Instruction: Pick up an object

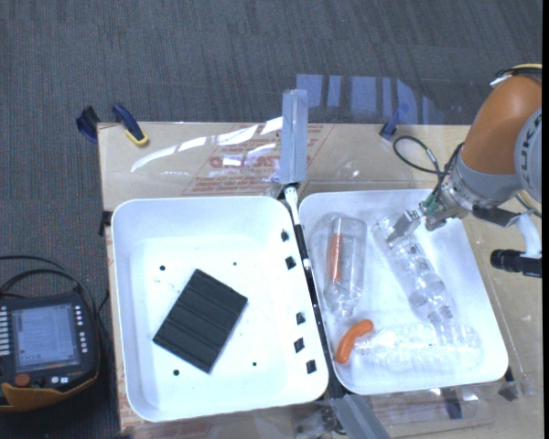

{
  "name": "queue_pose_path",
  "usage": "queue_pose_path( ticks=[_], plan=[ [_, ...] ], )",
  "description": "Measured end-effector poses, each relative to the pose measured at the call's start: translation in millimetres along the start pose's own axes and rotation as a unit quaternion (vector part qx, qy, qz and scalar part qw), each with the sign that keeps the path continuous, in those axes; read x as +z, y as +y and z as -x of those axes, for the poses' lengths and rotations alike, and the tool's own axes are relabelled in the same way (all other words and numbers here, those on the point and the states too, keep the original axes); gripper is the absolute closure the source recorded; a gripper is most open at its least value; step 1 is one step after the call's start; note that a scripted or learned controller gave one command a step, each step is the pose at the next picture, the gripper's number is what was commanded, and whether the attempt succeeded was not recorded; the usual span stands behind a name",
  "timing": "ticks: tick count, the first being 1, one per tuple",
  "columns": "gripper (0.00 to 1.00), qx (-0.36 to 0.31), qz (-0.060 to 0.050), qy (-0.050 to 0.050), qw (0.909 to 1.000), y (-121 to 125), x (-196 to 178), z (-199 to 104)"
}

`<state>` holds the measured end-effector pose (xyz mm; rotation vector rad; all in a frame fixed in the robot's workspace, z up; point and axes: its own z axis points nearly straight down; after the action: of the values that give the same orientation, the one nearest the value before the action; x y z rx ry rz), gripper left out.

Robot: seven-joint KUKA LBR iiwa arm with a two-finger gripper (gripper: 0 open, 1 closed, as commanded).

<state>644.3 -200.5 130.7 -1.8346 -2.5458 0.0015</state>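
The right bin (489, 291) holds several clear plastic bottles: one with an orange stick inside (337, 263), one lying diagonally (421, 277), and one along the front (421, 346). An orange sausage-shaped piece (352, 338) lies near the front left of that bin. A black ribbed slab (201, 320) rests in the left bin (137, 236). My gripper (404, 227) hangs over the back of the right bin, just above the upper end of the diagonal bottle. Nothing is visibly held.
A grey upright post (294, 140) stands at the back between the bins. Blue and yellow clamps (119, 122) grip the bench's back left corner. A teach pendant (38, 337) lies on the floor at the left. Black cables (421, 154) loop near the arm.
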Motion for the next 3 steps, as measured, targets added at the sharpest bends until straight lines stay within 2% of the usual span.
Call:
queue_pose_path(
  ticks=[1, 2, 3],
  plan=[
    [0.0, -0.092, 0.004, -0.001, 0.9958, -30.4, 41.1, 1.2],
    [0.0, -0.094, 0.001, 0.0, 0.9955, -4.1, 38.5, 13.0],
    [0.0, -0.165, 0.003, 0.0, 0.9863, 0.4, 39.7, 8.8]
  ],
)
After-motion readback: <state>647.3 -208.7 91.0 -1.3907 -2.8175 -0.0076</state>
